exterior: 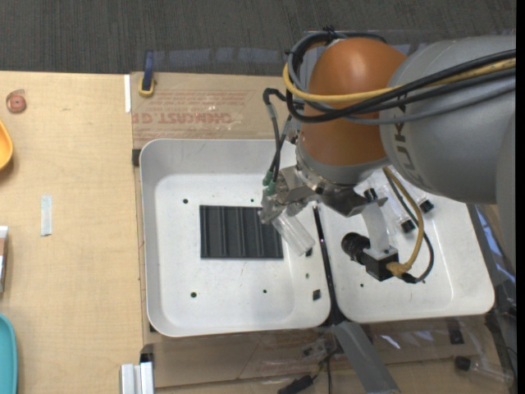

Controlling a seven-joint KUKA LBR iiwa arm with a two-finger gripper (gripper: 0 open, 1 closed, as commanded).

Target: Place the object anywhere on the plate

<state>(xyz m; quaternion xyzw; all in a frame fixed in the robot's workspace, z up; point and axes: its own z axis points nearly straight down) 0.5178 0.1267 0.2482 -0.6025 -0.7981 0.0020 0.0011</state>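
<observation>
**Camera view: gripper hanging over the dark plate's edge**

The gripper [283, 220] is hovering at the right edge of the one black ribbed plate [238, 231] in the left of two white bins [164, 220]. I cannot tell its grip state, nor where the object is sitting. A release here is risking the object sliding off the plate's edge.

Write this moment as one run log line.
gripper: at right edge of dark ribbed plate | left bin | grasp: unclear
</observation>
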